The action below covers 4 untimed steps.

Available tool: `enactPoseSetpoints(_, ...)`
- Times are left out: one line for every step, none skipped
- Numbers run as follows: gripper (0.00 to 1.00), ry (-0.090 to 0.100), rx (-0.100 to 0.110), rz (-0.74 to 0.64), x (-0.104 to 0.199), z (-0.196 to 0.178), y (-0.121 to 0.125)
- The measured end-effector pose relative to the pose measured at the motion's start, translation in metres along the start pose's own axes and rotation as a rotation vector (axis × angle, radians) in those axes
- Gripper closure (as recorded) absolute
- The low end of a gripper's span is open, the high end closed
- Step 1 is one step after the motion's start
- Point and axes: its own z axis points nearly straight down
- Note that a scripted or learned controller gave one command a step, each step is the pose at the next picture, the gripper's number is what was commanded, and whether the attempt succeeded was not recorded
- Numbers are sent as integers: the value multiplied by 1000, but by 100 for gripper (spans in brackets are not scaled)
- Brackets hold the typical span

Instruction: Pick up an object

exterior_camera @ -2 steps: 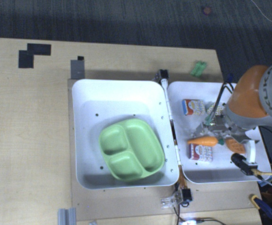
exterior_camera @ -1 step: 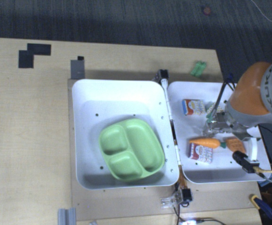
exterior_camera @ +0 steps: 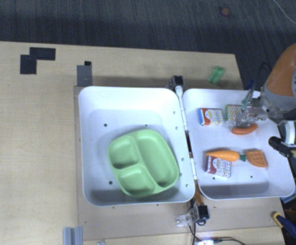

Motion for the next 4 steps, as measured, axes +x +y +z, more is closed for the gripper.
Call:
enactPoseSetpoints(0, 2, 1, -1, 1, 0, 0)
enactPoseSetpoints(0, 2, 1, 2, 36, 0, -40)
enactPoseSetpoints(100, 0, -6, 0, 36, -12, -38)
enactPoseSetpoints(0, 0, -5, 0, 36, -12, -38)
